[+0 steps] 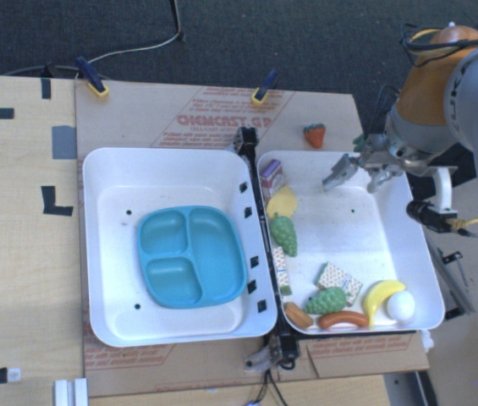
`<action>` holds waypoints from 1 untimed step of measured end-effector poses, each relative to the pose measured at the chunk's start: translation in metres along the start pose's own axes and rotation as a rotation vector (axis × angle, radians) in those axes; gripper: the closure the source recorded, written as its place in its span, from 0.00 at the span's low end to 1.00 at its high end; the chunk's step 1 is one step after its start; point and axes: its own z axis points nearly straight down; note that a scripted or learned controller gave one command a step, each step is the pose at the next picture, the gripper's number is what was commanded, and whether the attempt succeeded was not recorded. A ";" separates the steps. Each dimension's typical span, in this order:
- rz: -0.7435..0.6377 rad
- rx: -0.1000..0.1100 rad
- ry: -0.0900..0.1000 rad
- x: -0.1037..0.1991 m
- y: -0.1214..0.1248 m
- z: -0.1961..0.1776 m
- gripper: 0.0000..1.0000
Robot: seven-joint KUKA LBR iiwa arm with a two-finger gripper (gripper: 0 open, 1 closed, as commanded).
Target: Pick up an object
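Note:
My gripper (359, 178) hangs over the far right corner of the right bin (357, 227), open, with nothing between its fingers. Toy food lies in this bin. A purple-and-white packet (270, 174), a yellow piece (282, 202) and a green bumpy piece (284, 234) sit along the left wall. At the near end lie a checkered cracker (338, 278), a green leafy piece (328, 299), a red sausage (343, 319), an orange piece (298, 315), a banana (378, 297) and a white egg (400, 306).
The left bin (107, 227) holds a blue divided tray (191, 255). A red strawberry toy (313, 134) lies on the cardboard behind the right bin. Two yellow-blue clamps (93, 78) hold the cardboard's far edge. A black divider (255, 227) runs between the bins.

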 end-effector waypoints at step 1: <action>-0.002 -0.003 -0.001 0.018 0.044 0.098 0.00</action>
